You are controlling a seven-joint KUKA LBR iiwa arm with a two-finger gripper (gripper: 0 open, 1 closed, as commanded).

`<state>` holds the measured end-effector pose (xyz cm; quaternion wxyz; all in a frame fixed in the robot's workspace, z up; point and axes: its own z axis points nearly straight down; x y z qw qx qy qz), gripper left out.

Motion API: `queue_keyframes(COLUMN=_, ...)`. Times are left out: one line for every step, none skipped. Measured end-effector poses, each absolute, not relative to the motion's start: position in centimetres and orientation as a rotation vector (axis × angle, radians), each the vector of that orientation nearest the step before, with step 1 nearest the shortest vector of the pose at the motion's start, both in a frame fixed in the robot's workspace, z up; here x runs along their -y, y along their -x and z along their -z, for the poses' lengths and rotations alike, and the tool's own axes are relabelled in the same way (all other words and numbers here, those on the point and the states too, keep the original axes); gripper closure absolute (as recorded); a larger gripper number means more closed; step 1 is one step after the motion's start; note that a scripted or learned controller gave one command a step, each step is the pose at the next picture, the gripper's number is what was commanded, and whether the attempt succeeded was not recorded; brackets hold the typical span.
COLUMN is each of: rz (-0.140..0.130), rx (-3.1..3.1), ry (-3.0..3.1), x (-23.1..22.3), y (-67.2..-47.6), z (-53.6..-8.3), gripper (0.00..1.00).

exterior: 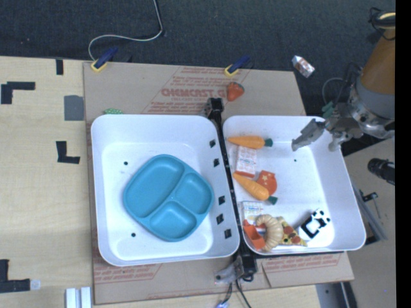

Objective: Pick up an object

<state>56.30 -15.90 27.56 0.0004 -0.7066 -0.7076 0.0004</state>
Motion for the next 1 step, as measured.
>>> queue_keyframes(rz=-0.004, rx=2.221, ry=2.217, x=10.96, y=-58.43, z=-16.52, gripper=0.00)
